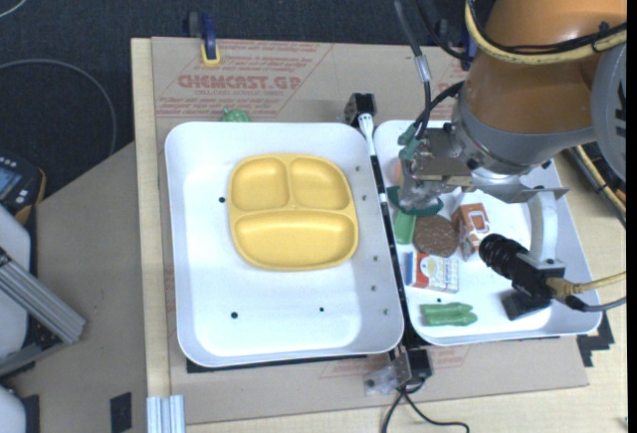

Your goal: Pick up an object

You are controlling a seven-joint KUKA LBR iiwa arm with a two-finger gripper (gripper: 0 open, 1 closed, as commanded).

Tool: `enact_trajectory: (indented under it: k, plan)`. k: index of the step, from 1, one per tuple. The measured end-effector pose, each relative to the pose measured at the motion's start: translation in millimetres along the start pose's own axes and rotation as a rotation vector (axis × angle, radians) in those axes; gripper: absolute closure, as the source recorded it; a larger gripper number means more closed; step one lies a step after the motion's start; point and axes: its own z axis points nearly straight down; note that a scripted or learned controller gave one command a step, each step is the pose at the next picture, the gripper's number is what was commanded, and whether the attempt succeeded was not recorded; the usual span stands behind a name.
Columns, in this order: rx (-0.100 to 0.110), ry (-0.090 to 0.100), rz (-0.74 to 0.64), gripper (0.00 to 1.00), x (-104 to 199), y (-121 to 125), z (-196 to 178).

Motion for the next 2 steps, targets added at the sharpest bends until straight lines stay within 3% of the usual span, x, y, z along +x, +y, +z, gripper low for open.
enact_trajectory:
  k: [1, 2]
  plan:
    - [0.007, -0.001, 0.001, 1.00, 35.6, 23.8, -30.6]
    - [0.010, -0.004, 0.003, 1.00, 33.8, 23.1, -39.2]
